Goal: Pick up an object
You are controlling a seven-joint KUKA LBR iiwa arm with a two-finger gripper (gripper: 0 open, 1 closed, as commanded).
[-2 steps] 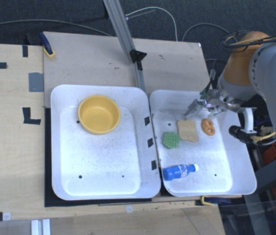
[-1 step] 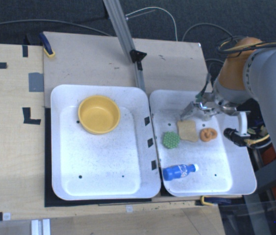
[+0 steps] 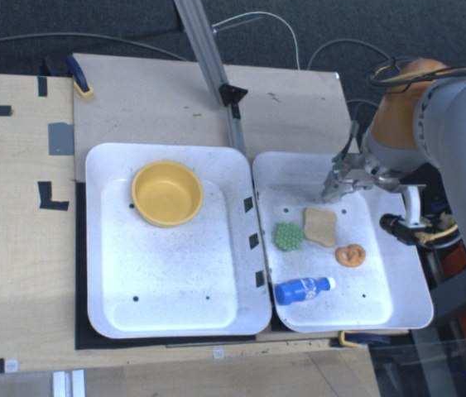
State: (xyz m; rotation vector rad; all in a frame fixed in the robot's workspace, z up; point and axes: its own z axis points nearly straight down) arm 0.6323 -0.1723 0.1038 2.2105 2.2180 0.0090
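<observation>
sponge [image 3: 319, 226]: tan, soft-edged slab, just below the fingertips, apart from them.
green scrubber [image 3: 289, 236]: round, nubbly, touching the sponge's left edge.
pretzel [image 3: 350, 255]: small, twisted, lower right of the fingers.
bottle [image 3: 302, 289]: blue, lying flat near the front rim.
bowl [image 3: 166, 193]: yellow, round, far left in the left bin [image 3: 104, 246].
right bin [image 3: 398, 296]: bare floor around the fingers.
gripper [image 3: 332, 190]: angled down-left from the wrist, grasping nothing; finger spread hard to tell.
</observation>
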